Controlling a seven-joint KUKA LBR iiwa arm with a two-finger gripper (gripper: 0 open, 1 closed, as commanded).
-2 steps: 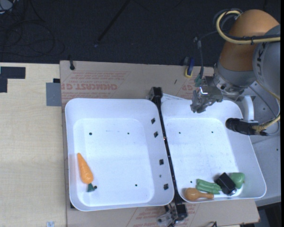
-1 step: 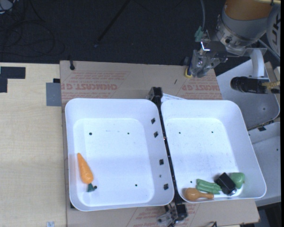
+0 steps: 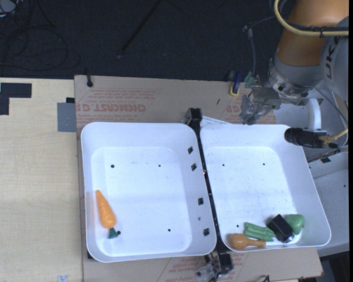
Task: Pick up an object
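My hand hung above the right bin's far rim; I cannot tell its state. The black object lay well below it, in the near corner.

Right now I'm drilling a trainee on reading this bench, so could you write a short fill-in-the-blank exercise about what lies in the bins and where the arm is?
1. The orange carrot lies in the ____ bin as the camera sees it.
2. The black block rests in the right bin, in its near-____ corner.
3. The gripper hangs over the ____ edge of the right bin.
4. The pale orange gourd lies right beside the ____ pods.

Missing words: left; right; far; green
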